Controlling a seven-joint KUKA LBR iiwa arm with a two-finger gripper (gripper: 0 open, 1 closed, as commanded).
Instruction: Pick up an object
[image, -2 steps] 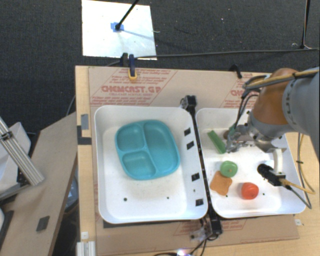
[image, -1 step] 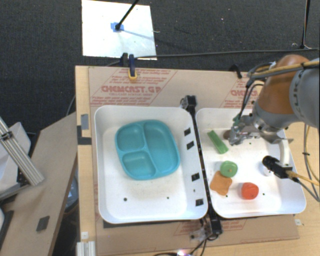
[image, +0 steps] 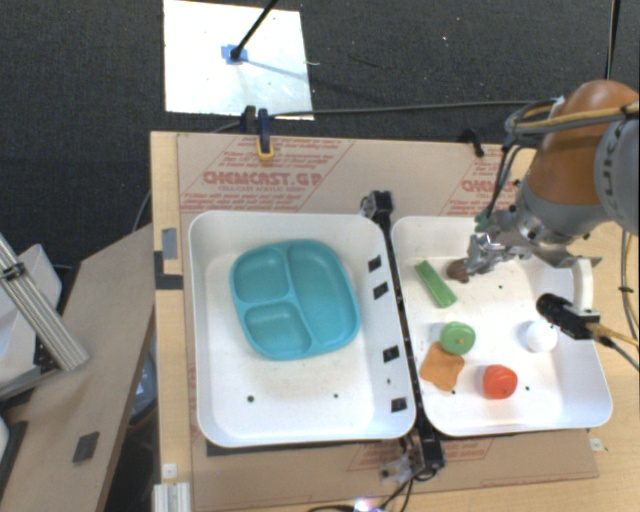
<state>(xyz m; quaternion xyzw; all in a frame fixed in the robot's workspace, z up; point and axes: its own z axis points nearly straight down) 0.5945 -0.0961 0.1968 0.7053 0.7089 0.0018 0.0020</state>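
— Worktop (image: 300, 160) scene: what's under the hand (image: 478, 258)?

— I see it low in the right bin (image: 590, 400), at a small brown object (image: 457, 269) (beside the green stick (image: 436, 284)); fingers' state, I cannot tell.

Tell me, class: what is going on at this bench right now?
A grey arm reaches into the right bin, its gripper low beside a small brown object. A green stick, green round piece, orange piece, red ball and white ball lie there. The left bin holds a teal tray.
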